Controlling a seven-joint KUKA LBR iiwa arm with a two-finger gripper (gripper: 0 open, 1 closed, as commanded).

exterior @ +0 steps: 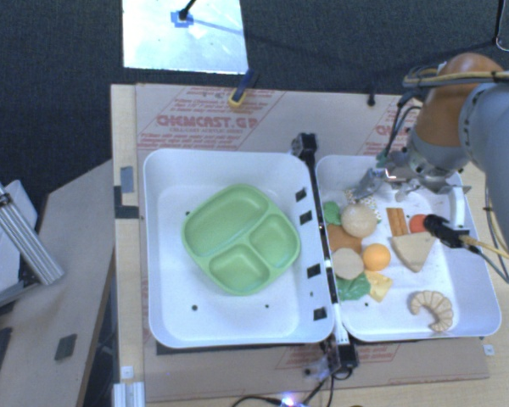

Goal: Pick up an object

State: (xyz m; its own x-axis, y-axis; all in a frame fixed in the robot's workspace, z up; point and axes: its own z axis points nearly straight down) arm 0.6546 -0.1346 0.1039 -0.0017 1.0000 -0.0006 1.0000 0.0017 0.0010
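Note:
My gripper [388,185] hangs over the back part of the right bin [475,299], below the grey arm with its orange band [448,100]. Just in front of it lie a pale round ball [359,220], an orange cracker strip [397,221] and a small red piece [418,223]. Closer to the front are an orange ball [376,256], a tan cheese wedge [413,250], a beige disc [348,264], a green leaf [352,288], a yellow chunk [379,286] and a croissant [433,308]. I see nothing held in the gripper.
The left bin [165,312] holds a green divided plate [242,238]. A black divider [316,227] runs between the bins. A black part with a yellow cable [445,230] reaches over the right bin's right side. A metal frame [17,227] stands at far left.

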